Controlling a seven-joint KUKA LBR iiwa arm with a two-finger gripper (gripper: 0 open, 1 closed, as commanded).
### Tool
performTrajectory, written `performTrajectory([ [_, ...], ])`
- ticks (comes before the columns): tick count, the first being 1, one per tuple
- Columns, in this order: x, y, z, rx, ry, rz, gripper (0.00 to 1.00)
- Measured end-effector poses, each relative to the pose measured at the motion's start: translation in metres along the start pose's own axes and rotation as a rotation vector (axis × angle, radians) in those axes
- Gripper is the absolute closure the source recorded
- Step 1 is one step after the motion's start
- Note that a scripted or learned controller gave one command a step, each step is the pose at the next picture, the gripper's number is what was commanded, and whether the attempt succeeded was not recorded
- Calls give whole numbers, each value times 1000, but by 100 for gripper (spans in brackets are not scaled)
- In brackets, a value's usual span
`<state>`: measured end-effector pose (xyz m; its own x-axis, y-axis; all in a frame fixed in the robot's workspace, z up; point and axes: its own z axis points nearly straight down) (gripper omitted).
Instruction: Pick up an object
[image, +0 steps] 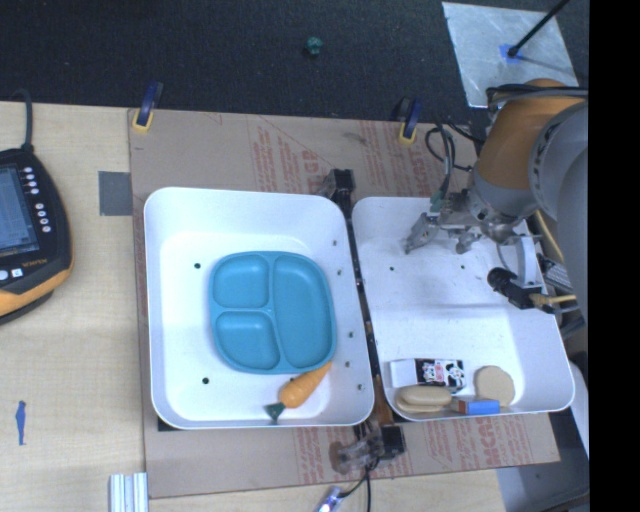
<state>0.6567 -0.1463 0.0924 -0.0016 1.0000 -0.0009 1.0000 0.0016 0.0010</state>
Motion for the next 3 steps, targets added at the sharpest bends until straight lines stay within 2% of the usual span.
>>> performTrajectory([
  [1, -10, 0, -16, 0, 0, 0, 0],
  [2, -10, 0, -27, -2, -1, -2, 100],
  [3, 36, -36, 1, 7, 0, -5, 100],
])
